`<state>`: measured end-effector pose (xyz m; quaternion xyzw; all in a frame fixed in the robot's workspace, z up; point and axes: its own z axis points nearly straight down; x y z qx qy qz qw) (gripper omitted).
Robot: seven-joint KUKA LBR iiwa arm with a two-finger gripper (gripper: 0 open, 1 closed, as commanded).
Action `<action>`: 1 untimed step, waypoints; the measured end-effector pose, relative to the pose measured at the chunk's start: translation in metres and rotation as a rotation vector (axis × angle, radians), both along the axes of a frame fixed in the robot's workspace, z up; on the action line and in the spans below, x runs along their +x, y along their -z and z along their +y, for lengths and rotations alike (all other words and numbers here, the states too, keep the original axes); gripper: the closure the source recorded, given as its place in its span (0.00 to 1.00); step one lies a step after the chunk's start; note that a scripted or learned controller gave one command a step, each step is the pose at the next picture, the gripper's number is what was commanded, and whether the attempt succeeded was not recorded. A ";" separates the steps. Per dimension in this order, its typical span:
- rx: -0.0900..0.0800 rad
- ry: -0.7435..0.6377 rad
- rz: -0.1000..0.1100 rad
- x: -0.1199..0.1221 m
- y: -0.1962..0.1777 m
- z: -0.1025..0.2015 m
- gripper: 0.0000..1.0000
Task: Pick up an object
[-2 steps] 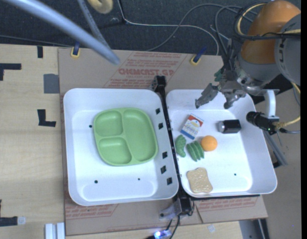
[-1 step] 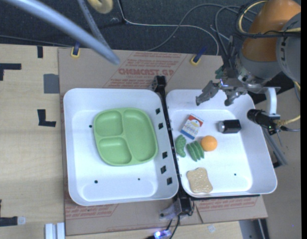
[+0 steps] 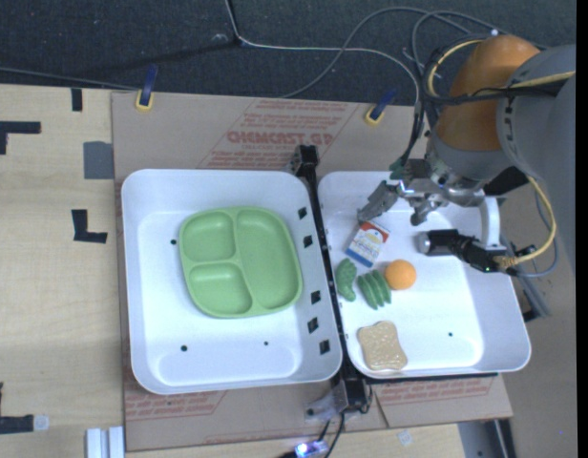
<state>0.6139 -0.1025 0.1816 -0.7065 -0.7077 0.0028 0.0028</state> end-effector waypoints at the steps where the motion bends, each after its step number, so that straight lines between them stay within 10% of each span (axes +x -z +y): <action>1: -0.001 0.001 -0.002 0.000 0.045 -0.003 0.00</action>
